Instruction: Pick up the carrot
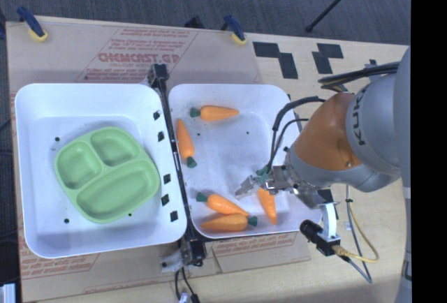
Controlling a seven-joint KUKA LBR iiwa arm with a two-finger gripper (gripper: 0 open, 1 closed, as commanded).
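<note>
Several orange carrots lie in the right bin (230, 89). One carrot (216, 113) rests near the far wall, and another (185, 141) lies along the left wall. Two more carrots (222, 204) (225, 223) sit at the near wall. A short carrot (268, 205) lies upright in the picture at the near right. My gripper (258, 187) hangs low over that short carrot's upper end. It is open, with a silvery finger (245, 188) spread out to the left. Nothing is lifted. The orange wrist band (323, 141) hides the bin's right side.
The left bin (21, 155) holds a green divided plate (106, 172). A black divider (167, 148) with clips runs between the bins. Cables trail from the wrist past the near right corner (349, 246). Bare white floor lies in the middle of the right bin (230, 155).
</note>
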